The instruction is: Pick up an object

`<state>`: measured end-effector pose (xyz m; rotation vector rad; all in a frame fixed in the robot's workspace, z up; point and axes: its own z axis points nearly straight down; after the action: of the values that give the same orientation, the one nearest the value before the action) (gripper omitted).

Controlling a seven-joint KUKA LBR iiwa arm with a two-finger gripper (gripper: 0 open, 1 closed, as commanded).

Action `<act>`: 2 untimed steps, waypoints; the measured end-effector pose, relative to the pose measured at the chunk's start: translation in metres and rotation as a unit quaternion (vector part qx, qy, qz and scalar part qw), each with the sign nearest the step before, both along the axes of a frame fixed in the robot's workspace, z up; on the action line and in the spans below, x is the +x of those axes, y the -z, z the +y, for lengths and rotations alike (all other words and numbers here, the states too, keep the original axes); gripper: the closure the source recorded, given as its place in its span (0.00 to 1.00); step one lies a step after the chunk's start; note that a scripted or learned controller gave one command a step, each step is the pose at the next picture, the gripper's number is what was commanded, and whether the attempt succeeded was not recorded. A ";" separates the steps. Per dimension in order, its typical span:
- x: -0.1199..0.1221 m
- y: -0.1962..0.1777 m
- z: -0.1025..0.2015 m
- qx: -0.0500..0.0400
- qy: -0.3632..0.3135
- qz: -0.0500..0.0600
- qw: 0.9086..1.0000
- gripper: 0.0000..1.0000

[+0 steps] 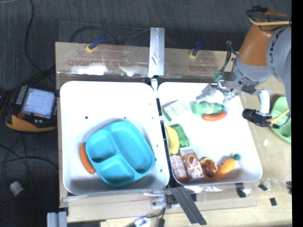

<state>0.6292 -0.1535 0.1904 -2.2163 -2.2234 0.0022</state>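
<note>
The arm [265, 41] runs off the right edge, so most of it is cut off. A green object [282, 117] on the table is also clipped there. The blue tray [120, 151] covers part of an orange sausage [85, 159] (its right side is hidden). Print on the small cartons [185, 165] is too small to read.

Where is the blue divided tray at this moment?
The blue divided tray lies in the left bin, toward its front, in the camera view. An orange sausage-shaped toy sits against its left edge.
</note>
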 end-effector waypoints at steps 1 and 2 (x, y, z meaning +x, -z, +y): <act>-0.004 0.101 -0.014 -0.002 -0.038 -0.006 0.999 0.00; -0.044 0.075 -0.052 0.010 -0.100 -0.003 0.995 0.00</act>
<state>0.5854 -0.2058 0.1159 -1.9754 -2.4257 -0.0263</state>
